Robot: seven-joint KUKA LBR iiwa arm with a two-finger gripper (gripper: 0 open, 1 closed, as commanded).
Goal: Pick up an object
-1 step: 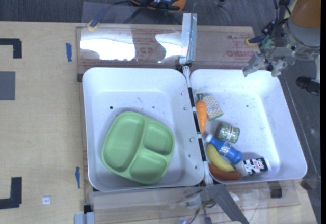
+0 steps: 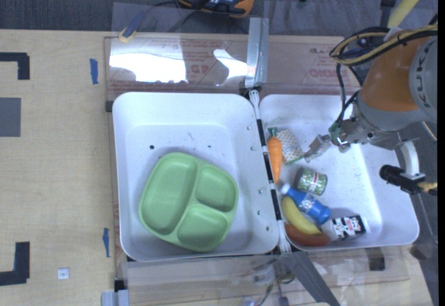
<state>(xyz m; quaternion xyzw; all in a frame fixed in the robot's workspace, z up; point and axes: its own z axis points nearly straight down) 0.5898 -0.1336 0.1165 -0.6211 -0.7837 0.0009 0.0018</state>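
I see the tabletop [image 2: 49,158] carrying two white bins; the left bin [image 2: 132,117] holds a green divided plate [image 2: 189,202]. My arm [image 2: 396,89] reaches over the right bin [image 2: 389,207], claw [image 2: 321,147] low above its floor, can't tell if spread or pressed together. Carrot [image 2: 275,157], banana [image 2: 297,217], blue bottle [image 2: 310,206], green can [image 2: 311,181], small carton [image 2: 346,226] crowd the bin's left and near side.

Single fixed camera above the bench [image 2: 49,158], looking down at a slant, both white bins [image 2: 132,117] in frame, arm [image 2: 396,89] entering from three o'clock, probably mid-range.
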